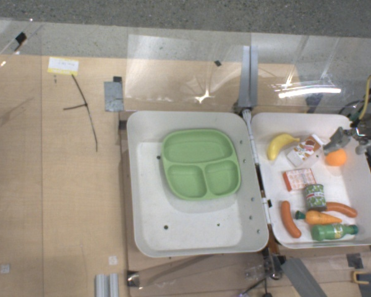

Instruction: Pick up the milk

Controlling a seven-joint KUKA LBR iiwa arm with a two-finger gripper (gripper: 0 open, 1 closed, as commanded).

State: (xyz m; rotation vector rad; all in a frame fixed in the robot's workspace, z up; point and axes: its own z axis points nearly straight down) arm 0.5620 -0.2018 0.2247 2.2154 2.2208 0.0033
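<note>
- Nearest you in the right bin (pixel 365 184) lies a green bottle (pixel 334 231) on its side, with a carrot (pixel 321 217) just behind it and a sausage (pixel 289 218) on the left.
- A second sausage (pixel 341 210) and a green can (pixel 314 197) sit behind those, then a pink box (pixel 298 179).
- The milk (pixel 305 149) lies in the far half of that bin, between a banana (pixel 281 145) and an orange (pixel 337 158).
- The gripper (pixel 341 138) sits just right of the milk, beside the orange; you cannot tell whether it is spread or closed.
- The left bin (pixel 142 228) holds a green divided plate (pixel 201 163).
- Your open room is the bare white floor on the right bin's right side.
- Both bins rest on a wooden bench (pixel 49 184).
</note>
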